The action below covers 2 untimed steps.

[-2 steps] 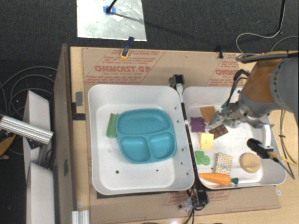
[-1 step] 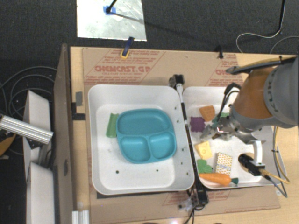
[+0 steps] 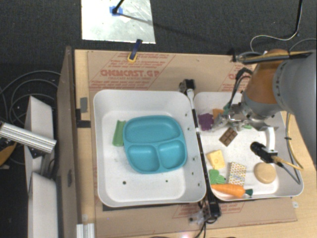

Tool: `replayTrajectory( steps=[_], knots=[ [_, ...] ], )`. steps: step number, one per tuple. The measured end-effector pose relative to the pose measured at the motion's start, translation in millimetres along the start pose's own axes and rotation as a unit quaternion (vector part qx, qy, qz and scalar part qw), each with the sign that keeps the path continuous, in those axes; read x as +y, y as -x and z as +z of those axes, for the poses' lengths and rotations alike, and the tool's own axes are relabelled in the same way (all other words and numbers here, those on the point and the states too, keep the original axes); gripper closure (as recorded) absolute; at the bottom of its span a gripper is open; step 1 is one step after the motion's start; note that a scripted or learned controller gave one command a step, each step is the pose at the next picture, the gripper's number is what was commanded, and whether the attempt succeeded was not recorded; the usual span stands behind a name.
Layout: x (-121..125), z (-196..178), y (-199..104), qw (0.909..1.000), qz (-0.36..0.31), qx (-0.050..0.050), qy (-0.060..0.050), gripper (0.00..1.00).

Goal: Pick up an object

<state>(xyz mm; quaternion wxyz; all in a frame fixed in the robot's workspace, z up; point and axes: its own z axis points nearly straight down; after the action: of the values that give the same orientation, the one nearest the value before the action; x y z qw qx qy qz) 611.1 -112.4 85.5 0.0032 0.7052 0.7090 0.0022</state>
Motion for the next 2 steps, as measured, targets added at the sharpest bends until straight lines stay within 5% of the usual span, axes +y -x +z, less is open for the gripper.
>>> replayTrajectory(
  steps=[1,2],
  knots=[
    [34,1,-15,1.0000,0.000,0.001,-0.003,0.00],
    [33,-10,-14,1.0000,0.000,0.001,-0.004,1.00]
  ],
)
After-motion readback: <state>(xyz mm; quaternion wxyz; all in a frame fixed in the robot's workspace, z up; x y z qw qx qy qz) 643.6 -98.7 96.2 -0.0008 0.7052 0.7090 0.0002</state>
